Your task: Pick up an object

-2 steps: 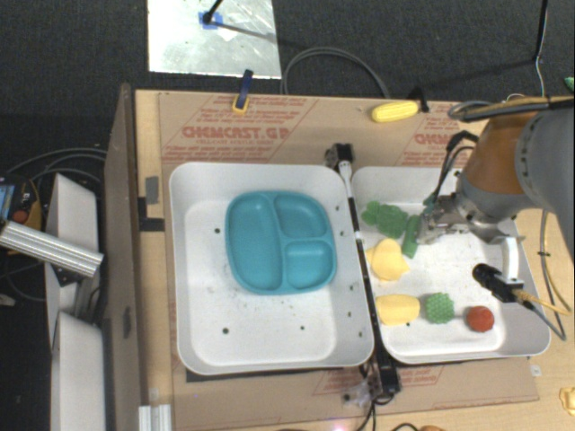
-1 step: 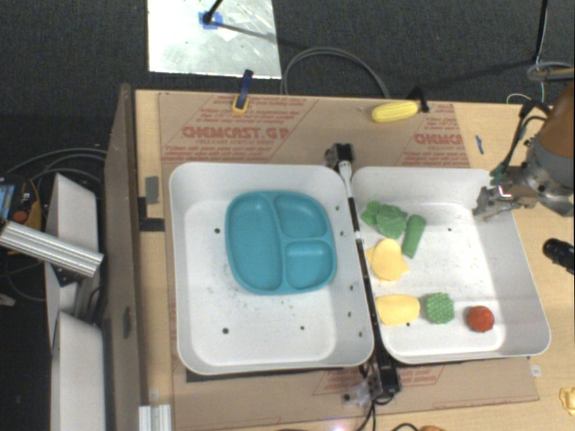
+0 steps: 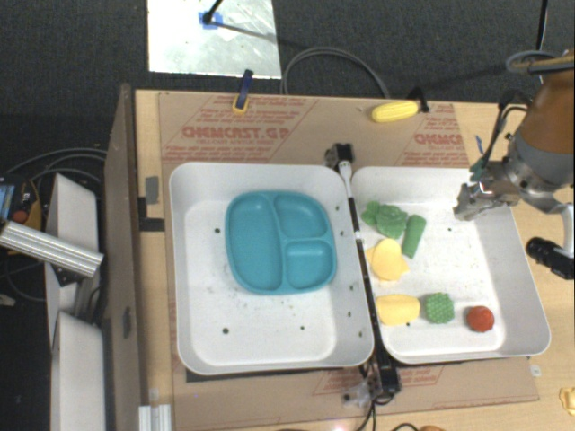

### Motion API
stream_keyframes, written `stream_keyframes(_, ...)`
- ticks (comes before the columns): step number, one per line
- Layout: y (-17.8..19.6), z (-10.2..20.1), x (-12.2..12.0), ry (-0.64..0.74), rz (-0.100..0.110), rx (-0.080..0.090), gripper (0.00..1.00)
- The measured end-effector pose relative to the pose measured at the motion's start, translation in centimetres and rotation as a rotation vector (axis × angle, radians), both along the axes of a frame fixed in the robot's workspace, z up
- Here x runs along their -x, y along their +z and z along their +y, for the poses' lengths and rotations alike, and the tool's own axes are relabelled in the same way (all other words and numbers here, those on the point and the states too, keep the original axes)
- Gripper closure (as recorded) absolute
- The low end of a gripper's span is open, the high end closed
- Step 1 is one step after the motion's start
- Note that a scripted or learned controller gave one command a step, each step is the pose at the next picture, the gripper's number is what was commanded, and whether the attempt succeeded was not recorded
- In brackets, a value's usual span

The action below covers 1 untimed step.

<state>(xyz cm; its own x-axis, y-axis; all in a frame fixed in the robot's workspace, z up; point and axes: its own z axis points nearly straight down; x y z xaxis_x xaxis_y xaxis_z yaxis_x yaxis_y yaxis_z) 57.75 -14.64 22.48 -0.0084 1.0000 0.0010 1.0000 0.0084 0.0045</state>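
The right white bin holds several small toy foods: a green leafy piece, a green cylinder, a pale yellow piece, a yellow piece, a green knobbly piece and a red ball. My gripper hangs over the bin's upper right part, well right of the green pieces. Nothing shows between its fingers. The grey arm with its orange band enters from the right edge.
The left white bin holds a teal divided plate. A yellow object lies on the cardboard behind the bins. A black clamp sits where the bins meet. Cables run at the far left.
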Motion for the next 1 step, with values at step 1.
stream_keyframes(1, -5.29, -0.96, -1.48, -0.006, 0.004, 0.002, 1.0)
